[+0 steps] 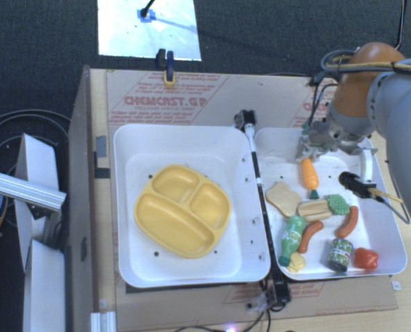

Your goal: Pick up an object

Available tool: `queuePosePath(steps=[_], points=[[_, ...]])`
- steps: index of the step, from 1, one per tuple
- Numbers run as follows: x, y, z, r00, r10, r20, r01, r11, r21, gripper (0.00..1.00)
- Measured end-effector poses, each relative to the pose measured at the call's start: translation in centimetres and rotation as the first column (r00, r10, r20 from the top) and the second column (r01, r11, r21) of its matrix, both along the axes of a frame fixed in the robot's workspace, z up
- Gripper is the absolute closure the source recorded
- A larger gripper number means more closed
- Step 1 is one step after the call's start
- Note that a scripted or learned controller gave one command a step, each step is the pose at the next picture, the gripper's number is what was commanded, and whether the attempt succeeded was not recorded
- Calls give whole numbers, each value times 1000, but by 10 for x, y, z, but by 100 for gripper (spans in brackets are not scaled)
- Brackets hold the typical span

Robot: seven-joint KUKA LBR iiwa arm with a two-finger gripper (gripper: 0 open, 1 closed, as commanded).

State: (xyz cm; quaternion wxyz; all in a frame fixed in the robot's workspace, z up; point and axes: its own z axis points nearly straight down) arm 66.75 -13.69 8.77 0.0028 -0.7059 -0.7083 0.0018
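Toy carrot (309,173) lying in the right bin (396,235), just below the pincer (315,148), whose grip state cannot be told; bread slice (284,198), green bottle (291,237) and sausage (348,221) nearby; yellow divided tray (182,210) in the left bin (126,185)

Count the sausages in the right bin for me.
2. One reddish-brown toy sausage lies beside the green plastic bottle; another reddish-brown toy sausage lies right of the green ridged piece. Others may be hidden beneath the arm.
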Motion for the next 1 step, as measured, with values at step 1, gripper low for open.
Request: queuePosePath(steps=[1], points=[[-37,72,98,1000,1,11,-1,1000,-1,100]])
